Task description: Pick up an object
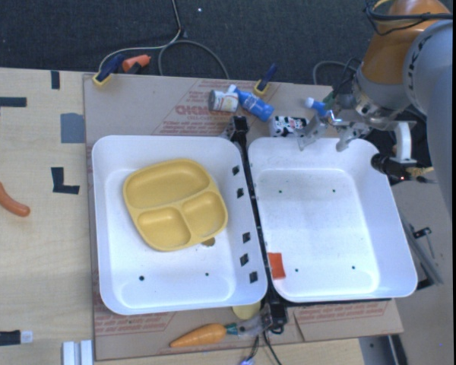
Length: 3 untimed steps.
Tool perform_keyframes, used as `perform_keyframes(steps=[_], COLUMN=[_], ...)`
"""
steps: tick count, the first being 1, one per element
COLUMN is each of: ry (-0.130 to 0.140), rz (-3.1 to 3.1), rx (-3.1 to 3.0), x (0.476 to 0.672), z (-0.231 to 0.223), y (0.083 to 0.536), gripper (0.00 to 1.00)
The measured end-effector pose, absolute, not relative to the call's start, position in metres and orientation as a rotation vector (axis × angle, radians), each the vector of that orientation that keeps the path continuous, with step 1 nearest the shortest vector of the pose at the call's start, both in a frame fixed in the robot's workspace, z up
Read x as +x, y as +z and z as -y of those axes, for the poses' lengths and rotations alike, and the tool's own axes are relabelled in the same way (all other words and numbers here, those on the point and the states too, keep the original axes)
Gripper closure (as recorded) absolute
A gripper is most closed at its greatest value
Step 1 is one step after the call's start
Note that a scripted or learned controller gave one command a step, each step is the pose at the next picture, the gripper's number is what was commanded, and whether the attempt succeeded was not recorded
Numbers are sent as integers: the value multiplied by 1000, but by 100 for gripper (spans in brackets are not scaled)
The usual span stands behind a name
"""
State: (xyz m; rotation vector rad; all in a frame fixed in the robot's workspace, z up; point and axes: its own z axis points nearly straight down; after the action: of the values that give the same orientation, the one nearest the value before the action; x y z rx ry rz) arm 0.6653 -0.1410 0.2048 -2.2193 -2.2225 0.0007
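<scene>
The grey arm with the orange band reaches in from the right and is cut off by the frame edge. Its tool hangs over the far rim of the right shallow white bin, its two metal fingers spread wide apart with nothing between them. Cables and fittings crowd the wrist, so the finer parts there are hard to make out.

The right bin holds a small orange-red rectangular piece lying flat near its left wall. The left shallow white bin holds a yellow plastic plate with three compartments, lying flat in the far half; a small dark item peeks from under the plate's near edge, too hidden to identify.

Outside the bins, on the brown cardboard sheet covering the bench, lie a small white carton-like item, a blue cylindrical object and a small black-and-white patterned object just beyond the right bin's far rim, near the tool. An orange toy carrot lies beside the near edge. A yellowish rounded thing is mostly hidden under the bins' near rim. A red sausage-shaped toy lies well apart on the wooden bench at the left.
</scene>
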Motion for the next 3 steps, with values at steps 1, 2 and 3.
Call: perform_keyframes(steps=[1,2,3], ry=[8,-3,-2], rz=[2219,2228,2227], rx=[-2206,-2220,-2215], x=[545,626,648], z=[54,69,29], y=[182,184,184], gripper=[0,0,0])
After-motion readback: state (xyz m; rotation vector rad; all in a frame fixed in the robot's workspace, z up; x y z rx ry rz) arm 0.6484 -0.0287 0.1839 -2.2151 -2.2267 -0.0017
